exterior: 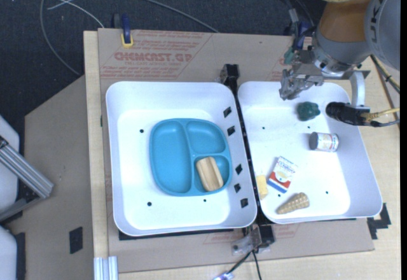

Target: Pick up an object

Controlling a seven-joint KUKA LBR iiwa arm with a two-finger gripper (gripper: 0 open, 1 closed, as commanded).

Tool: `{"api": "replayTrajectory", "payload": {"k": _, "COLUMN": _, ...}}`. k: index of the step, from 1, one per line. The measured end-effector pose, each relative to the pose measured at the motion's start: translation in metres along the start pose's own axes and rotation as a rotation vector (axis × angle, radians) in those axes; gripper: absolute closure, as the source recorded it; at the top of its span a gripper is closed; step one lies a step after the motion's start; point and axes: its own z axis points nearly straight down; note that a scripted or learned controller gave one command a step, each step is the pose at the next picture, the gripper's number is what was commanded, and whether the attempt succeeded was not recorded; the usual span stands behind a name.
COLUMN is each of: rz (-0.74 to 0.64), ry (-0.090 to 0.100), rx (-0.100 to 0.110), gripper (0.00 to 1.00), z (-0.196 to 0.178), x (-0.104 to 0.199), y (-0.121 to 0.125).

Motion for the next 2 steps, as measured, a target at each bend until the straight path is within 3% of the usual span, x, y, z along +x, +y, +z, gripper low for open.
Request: {"api": "replayTrajectory", "payload": {"k": 2, "rz": -0.001, "ry": 0.001, "rx": 0.005, "gripper": 1.00, "z": 0.015, "x": 0.113, "y": -0.009}}
